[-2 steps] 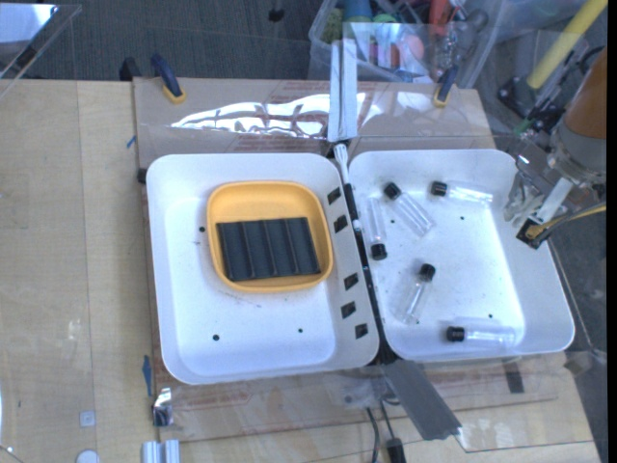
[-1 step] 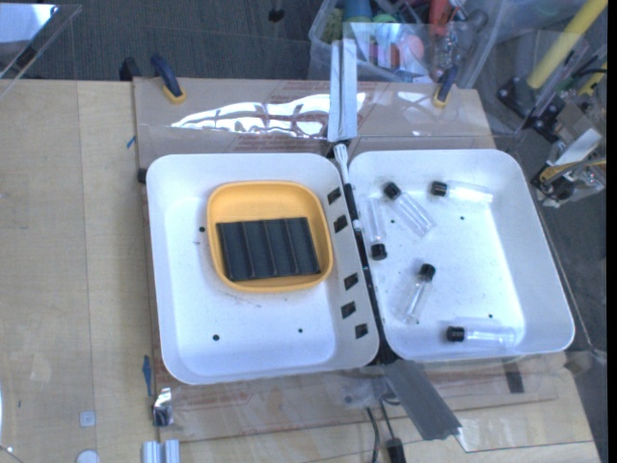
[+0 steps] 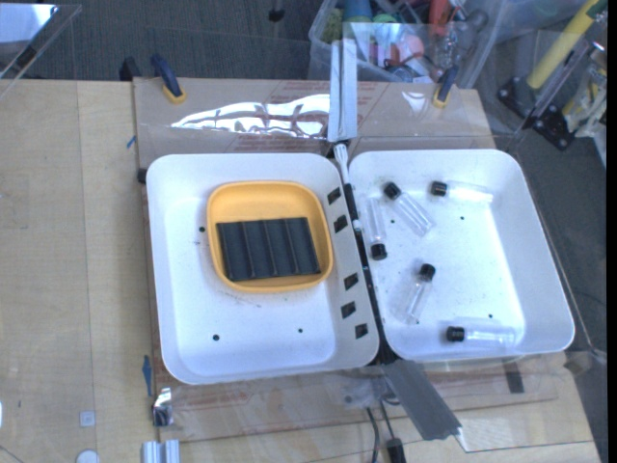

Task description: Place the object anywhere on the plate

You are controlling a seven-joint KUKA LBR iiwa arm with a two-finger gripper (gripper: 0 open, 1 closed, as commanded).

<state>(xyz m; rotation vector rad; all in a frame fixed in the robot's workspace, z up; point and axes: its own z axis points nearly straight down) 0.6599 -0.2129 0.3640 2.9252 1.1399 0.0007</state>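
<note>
Still loose in the right bin (image 3: 540, 258): clear vials (image 3: 416, 293) with black caps.

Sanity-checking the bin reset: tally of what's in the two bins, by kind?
Clear vials with black caps: 5
Yellow plate: 1
Black ridged insert on the plate: 1
Total: 7

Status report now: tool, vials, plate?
Five clear vials with black caps loose in right bin. Yellow plate in left bin, carries dark ridged insert. No vial on it.
</note>
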